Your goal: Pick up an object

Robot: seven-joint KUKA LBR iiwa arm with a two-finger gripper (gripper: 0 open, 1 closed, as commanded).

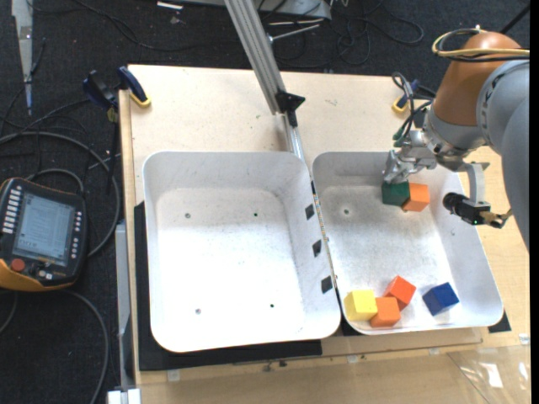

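At twelve o'clock in the right white bin, your gripper sits atop the small green cube; grip unclear. It looks light and rigid: pinch opposite flat faces.

My arm runs off the right edge, and it covers the far right corner of the right bin. I can't make out the jaws.

Bright, even light; soft shadows
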